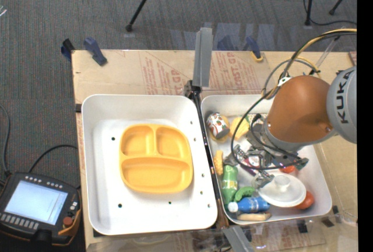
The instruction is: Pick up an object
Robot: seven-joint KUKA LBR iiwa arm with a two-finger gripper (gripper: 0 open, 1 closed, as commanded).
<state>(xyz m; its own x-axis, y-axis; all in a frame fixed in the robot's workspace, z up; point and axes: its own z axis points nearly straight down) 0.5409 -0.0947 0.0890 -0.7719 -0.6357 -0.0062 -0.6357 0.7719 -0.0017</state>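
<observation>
My gripper point(256, 164) hangs low inside the right bin point(322, 178), below the orange band of the wrist. It sits in the middle of the clutter, just right of a green bottle point(229, 179) and above a white lid point(282, 190). A small printed can point(217, 125) lies at the bin's far left, a yellow item point(239, 126) beside it. A blue-and-white bottle point(250, 205) and a green curved toy point(245, 193) lie near the front wall. The wrist hides whatever lies under it.
The left bin point(96, 128) holds a yellow divided plate point(156, 158). A corn-like yellow piece point(218, 161) lies along the right bin's left wall, a red-orange item point(305, 202) at its front right. A teach pendant point(38, 204) sits on the floor at left.
</observation>
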